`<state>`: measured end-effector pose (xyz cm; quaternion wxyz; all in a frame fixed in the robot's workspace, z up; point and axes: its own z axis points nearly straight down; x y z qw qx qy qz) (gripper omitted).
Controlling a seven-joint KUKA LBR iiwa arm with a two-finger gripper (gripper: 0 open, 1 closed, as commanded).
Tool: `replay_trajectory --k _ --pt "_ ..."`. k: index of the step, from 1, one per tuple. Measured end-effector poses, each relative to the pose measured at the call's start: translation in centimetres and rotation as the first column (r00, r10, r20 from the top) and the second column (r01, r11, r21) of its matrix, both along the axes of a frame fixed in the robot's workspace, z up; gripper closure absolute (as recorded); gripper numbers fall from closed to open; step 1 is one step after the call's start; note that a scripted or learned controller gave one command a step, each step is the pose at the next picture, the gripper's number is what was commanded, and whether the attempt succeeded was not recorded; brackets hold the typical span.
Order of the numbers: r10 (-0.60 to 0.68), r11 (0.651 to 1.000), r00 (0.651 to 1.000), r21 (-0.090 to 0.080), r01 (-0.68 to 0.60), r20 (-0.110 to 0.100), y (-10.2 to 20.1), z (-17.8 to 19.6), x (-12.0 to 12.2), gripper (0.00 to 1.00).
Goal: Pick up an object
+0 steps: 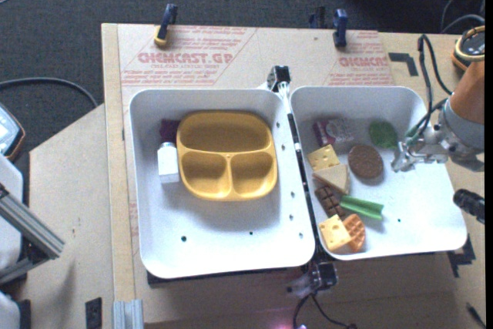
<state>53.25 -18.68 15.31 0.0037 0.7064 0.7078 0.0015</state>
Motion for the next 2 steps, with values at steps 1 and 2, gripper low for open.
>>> replay_trajectory --k 1,2 --pt "-0.001 1.0 1.0 0.0 0.001 0.0 -0.5 4.4 0.2 1.0" --pt "-0.001 1.0 1.0 0.0 0.001 -0.001 -0.6 7.4 0.3 1.0"
